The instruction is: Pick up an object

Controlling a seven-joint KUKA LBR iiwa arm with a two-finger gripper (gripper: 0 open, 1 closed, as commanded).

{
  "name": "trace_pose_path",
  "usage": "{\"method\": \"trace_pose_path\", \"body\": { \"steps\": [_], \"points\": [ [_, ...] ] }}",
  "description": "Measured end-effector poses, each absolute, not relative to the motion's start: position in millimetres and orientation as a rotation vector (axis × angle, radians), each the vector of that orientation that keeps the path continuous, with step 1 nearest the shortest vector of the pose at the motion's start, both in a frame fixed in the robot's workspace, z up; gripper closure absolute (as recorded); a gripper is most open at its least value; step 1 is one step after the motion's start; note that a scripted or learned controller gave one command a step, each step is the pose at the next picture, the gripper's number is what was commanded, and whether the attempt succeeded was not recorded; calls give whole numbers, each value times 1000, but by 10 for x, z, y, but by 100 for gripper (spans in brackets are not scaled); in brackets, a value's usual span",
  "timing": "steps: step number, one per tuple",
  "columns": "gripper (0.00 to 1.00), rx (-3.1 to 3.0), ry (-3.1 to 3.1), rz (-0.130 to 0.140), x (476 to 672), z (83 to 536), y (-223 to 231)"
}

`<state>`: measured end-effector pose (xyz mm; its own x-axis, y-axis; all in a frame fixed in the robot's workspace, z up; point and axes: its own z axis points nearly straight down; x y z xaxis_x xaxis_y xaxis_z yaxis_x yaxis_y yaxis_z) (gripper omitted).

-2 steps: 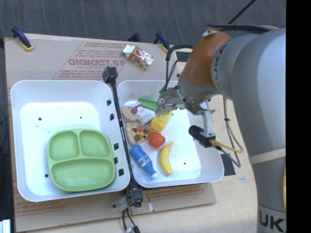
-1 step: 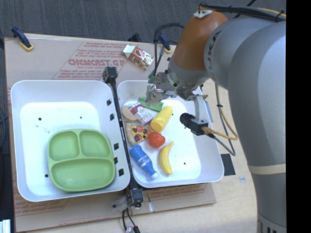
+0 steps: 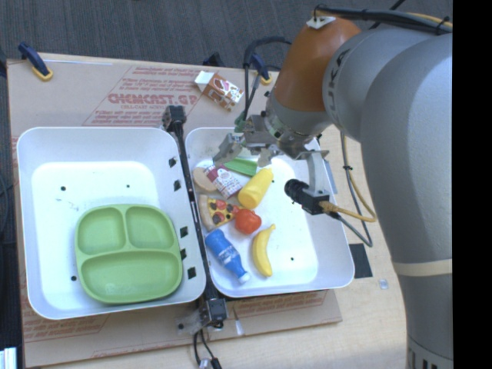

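My gripper (image 3: 247, 151) hangs over the far end of the right bin (image 3: 330, 264), fingers spread and open. Just below the fingertips (image 3: 230, 146) lies a green flat piece (image 3: 241, 166); I cannot tell whether they touch it. Near it lie a yellow mustard bottle (image 3: 256, 188), a small red-and-white packet (image 3: 227, 181) and a tan round cookie (image 3: 204, 177). Further forward are a pizza slice (image 3: 217, 210), a red tomato (image 3: 247, 221), a banana (image 3: 263, 250) and a blue bottle (image 3: 227, 254). Nothing is held between the fingers.
The left bin (image 3: 46, 167) holds a green divided plate (image 3: 127, 252). A small carton (image 3: 221, 89) lies on the cardboard behind the bins. A black clip (image 3: 174, 116) sits at the divider between the bins. The arm's bulk covers the right side of the bench.
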<state>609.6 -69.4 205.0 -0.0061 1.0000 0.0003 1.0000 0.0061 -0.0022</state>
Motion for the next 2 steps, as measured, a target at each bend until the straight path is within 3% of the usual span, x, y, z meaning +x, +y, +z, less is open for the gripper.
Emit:
{"method": "trace_pose_path", "body": {
  "steps": [1,2],
  "points": [
    [0,-2214,-2227,-1,6567,2269,-336],
    [0,-2212,-2226,7,5789,1912,-126]
  ]
}}
